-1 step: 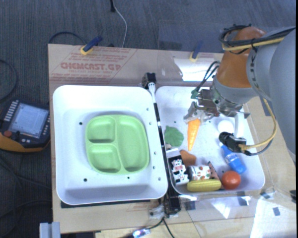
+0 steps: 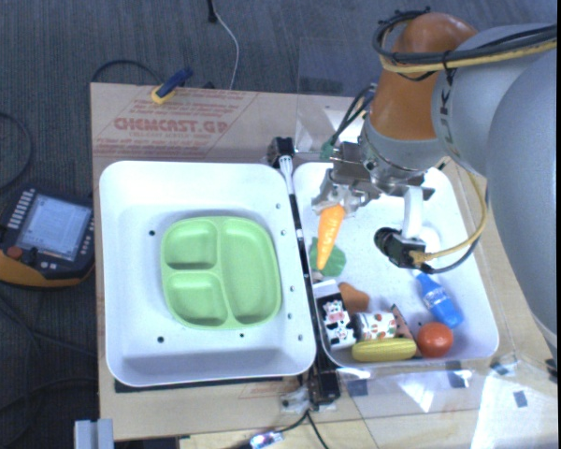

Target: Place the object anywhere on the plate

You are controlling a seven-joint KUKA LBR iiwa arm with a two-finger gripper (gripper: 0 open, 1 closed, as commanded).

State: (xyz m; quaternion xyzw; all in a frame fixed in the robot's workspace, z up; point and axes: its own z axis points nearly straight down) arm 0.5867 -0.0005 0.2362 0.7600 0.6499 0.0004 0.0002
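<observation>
The gripper [image 2: 342, 198] hangs over the right bin [image 2: 467, 251], toward that bin's 11 o'clock corner. The carrot [image 2: 327, 237] has its broad end right at the gripper's tip and slants down toward 7 o'clock. Whether the gripper has a grip on it, or how wide it stands, cannot be told. A green piece [image 2: 315, 254] sits against the carrot's low end by the bin's 9 o'clock wall.

Further toys crowd the bin's 6 o'clock edge: a brown piece [image 2: 354, 296], a cow-print block [image 2: 334, 315], a spotted box [image 2: 379, 325], a yellow piece [image 2: 384, 349] and a tomato [image 2: 435, 339]. A blue bottle [image 2: 439, 303] lies at 4 o'clock.

The green plate [image 2: 221, 271], split into three sections, lies in the middle of the left bin [image 2: 131, 251], at 8 o'clock from the gripper and well apart from the carrot. A pendant [image 2: 42, 237] lies off the bench at 9 o'clock.
</observation>
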